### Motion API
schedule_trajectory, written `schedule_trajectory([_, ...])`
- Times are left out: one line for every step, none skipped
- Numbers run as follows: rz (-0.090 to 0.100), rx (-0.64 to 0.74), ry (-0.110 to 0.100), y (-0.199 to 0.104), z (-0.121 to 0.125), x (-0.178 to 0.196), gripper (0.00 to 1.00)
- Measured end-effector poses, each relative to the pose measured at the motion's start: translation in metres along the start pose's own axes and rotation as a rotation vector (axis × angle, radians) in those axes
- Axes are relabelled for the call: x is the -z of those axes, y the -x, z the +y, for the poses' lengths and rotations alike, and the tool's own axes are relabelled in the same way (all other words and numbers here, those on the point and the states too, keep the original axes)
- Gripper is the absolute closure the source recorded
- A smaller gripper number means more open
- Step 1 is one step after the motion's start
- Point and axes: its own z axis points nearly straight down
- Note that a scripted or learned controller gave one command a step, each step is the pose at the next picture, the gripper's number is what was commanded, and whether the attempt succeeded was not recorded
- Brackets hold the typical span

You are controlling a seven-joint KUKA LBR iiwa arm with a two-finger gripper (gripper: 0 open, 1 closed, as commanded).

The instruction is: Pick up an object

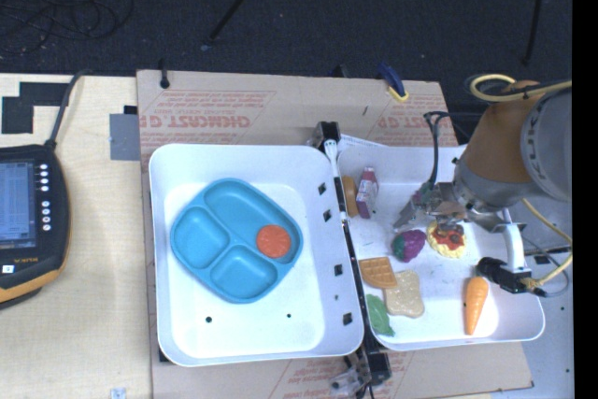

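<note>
My gripper [428, 212] hangs low over the middle of the right bin [523, 324], reaching in from the right. Just below it lie a purple toy vegetable [408, 245] and a yellow and red toy food [448, 240], both very close to its tip. To its left stands a small purple and white bottle [366, 190] beside an orange piece [349, 194]. An orange carrot [476, 304] lies near the bin's front right. I see nothing held in the gripper.
A waffle [377, 271], a pale toast slice [405, 294] and a green leaf [378, 315] lie at the right bin's front left. The left bin [177, 322] holds a blue divided plate [210, 243] with an orange-red disc [274, 241] in it.
</note>
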Motion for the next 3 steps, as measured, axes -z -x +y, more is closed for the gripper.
schedule_trajectory([-0.005, 0.002, 0.006, -0.054, -0.033, 0.001, 0.0])
schedule_trajectory([-0.006, -0.004, 0.006, -0.05, -0.031, 0.012, 1.0])
schedule_trajectory([0.006, 0.006, -0.008, -0.103, -0.036, 0.11, 1.0])
